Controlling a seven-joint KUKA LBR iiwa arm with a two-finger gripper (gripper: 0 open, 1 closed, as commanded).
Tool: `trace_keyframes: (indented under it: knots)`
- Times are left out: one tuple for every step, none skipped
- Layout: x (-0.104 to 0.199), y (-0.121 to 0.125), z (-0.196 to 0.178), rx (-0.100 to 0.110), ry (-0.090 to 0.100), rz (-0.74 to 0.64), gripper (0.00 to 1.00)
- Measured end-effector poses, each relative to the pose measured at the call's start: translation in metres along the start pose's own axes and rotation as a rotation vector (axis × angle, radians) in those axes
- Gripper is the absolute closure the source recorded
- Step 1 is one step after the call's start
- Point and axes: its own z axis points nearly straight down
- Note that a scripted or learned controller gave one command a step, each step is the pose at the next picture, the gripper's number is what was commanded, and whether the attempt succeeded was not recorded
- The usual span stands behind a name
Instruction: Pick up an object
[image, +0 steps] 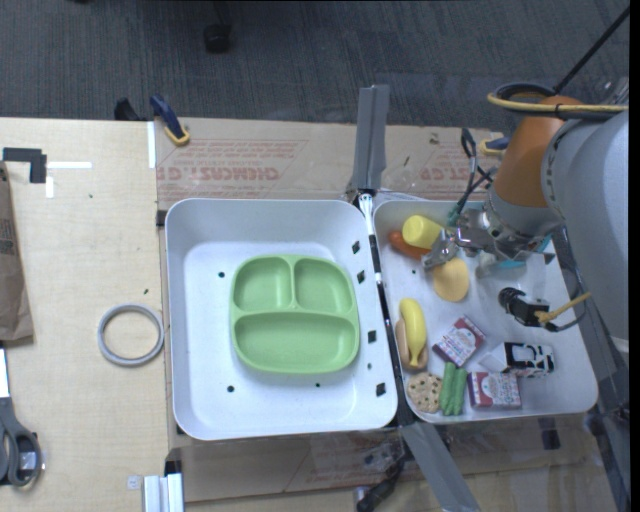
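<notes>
Pale bench (80, 260) (cardboard (260, 165) beneath bins).

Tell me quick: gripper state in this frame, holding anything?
Gripper: low in the right bin among the yellow toys; open or shut cannot be told, and no grasp is visible.

Hidden behind the grey arm with its orange band (560, 170): the far right corner of the shallow white right-hand bin (575, 385). Cut off at the left edge, far from that bin: a brown paper bag (12, 270) and metal scissors (18, 455). Too small to read: print on the two small red-and-white packets (478, 368) near the bin's front wall.
</notes>
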Motion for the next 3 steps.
trace_keyframes:
  knots:
    - [0.001,0.002,-0.012,-0.004,-0.001,-0.005,1.00]
    - [-0.004,-0.056,-0.008,-0.019,-0.002,-0.233,1.00]
    - [0.046,-0.043,-0.135,-0.004,-0.001,-0.065,1.00]
